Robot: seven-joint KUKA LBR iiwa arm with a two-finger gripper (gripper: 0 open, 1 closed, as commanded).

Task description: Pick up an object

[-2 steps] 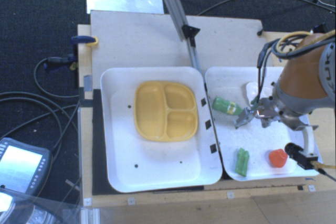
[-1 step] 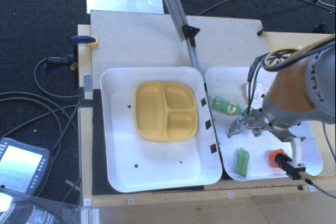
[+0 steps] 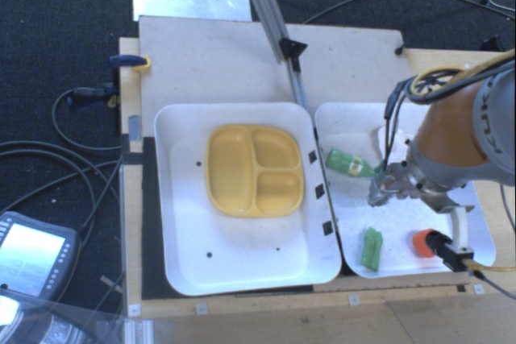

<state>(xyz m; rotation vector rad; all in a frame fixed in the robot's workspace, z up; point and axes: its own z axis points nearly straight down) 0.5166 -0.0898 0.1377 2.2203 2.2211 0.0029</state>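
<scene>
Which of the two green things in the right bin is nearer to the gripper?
The green bottle, lying near the bin's upper left, just left of the gripper. The green block lies lower, near the front rim.

Two white bins [image 3: 242,274], one yellow divided plate [image 3: 255,171], one green bottle [image 3: 348,164], one green block [image 3: 371,247] (ridged), one orange object [image 3: 422,242].
</scene>
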